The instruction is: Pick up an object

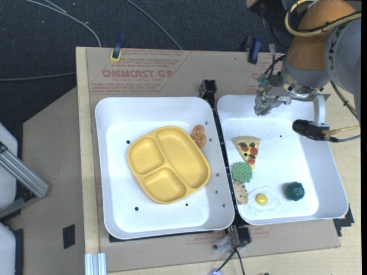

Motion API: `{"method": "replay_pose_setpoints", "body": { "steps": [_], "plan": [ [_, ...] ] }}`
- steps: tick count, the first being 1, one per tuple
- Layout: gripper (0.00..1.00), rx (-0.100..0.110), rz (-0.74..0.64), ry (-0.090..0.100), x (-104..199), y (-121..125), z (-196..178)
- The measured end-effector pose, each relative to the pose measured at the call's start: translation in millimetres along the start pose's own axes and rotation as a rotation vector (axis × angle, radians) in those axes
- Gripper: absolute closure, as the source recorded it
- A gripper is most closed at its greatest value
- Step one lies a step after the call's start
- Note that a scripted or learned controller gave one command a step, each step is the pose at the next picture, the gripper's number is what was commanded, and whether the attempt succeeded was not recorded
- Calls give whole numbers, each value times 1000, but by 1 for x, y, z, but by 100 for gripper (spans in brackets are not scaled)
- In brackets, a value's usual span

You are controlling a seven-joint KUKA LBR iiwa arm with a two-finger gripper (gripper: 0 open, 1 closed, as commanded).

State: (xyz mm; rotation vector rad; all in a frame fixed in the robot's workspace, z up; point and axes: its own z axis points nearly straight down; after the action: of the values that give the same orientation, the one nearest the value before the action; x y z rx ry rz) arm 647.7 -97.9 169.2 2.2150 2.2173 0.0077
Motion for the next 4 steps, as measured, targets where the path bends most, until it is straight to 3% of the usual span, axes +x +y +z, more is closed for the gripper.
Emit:
{"method": "replay_pose_setpoints", "body": {
  "steps": [2,4],
  "plan": [
    [100,0,0,0,10,3,-108],
    [100,12,-4,3,111,-14,-103]
  ]
}}
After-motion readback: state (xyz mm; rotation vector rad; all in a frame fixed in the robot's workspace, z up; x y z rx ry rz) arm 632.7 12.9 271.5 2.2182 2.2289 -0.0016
